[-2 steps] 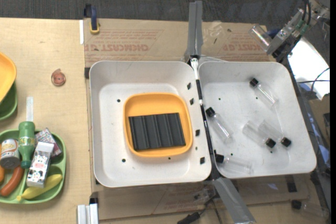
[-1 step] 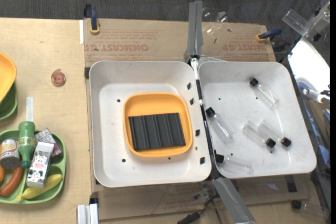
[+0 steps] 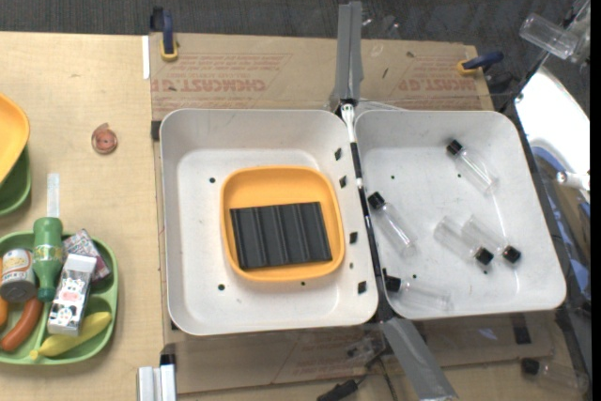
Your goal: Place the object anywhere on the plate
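Ribbed dark grey rectangular block [image 3: 281, 234] lies on square orange plastic plate [image 3: 235, 197], left white bin [image 3: 188, 230]. Clear black-capped vials [image 3: 470, 162] lie scattered in right white bin [image 3: 535, 277]. Claw state: cannot tell

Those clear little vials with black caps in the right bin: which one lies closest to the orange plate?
The vial by the right bin's left wall, just across the divider from the orange plate. The other vials lie farther right.

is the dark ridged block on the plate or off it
On it: the ridged block lies flat inside the orange plate in the left bin.
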Robot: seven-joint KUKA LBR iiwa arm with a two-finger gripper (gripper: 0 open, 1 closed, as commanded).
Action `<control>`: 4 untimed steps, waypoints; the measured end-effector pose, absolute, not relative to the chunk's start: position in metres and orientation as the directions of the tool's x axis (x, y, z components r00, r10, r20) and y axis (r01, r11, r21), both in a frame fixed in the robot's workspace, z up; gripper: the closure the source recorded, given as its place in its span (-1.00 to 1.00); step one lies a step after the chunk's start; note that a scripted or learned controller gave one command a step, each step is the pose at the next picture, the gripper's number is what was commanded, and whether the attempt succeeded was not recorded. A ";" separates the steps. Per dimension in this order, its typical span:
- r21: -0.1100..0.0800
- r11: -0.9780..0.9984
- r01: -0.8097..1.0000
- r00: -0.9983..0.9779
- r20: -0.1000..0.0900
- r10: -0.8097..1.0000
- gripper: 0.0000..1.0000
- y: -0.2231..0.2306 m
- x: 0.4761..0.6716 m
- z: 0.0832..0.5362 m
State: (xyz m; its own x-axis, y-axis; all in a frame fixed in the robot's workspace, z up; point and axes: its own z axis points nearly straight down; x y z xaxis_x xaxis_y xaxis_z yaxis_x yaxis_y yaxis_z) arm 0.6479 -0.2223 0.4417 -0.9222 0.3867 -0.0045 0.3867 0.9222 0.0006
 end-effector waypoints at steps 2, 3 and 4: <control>0.001 0.995 0.097 -0.995 -0.003 0.097 -1.00 -0.195 0.643 0.339; 0.001 0.973 -0.230 -0.973 -0.004 -0.230 -1.00 -0.217 0.647 0.276; -0.002 0.918 -0.396 -0.918 -0.007 -0.396 -1.00 -0.221 0.660 0.273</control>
State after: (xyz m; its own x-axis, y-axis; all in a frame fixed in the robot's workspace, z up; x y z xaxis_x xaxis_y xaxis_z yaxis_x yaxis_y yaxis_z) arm 0.6604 -0.2210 0.2729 -0.9181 -0.3962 -0.0068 -0.3962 0.9182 -0.0021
